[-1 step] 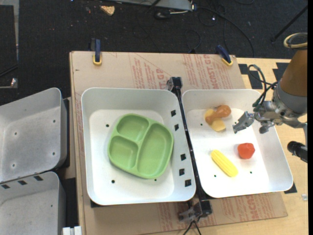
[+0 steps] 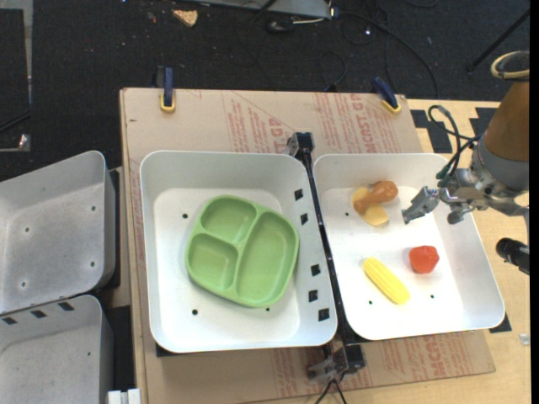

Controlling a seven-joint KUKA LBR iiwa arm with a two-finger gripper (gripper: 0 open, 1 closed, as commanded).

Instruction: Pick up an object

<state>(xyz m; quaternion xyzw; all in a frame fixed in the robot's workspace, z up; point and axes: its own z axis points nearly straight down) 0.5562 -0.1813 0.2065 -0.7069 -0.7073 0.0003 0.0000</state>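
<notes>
The right bin [image 2: 481,297] holds several toy foods. An orange-brown roll [image 2: 383,191] lies at its back, touching a pale yellow piece [image 2: 375,216]. Nearer the front are a red tomato-like piece [image 2: 424,258] and, left of it, a yellow corn cob [image 2: 386,280]. My gripper [image 2: 438,208] hangs over the bin's back right, above and to the right of the red piece. It is open, one grey finger [image 2: 418,205] pointing left toward the roll, with nothing between the fingers.
A green three-compartment plate [image 2: 242,250] lies in the left bin [image 2: 160,225]. Black clips mark the divider [image 2: 313,217] between the bins. Two spare white bins [image 2: 50,221] sit off the bench's left edge. Cables [image 2: 450,133] trail behind the arm at the right.
</notes>
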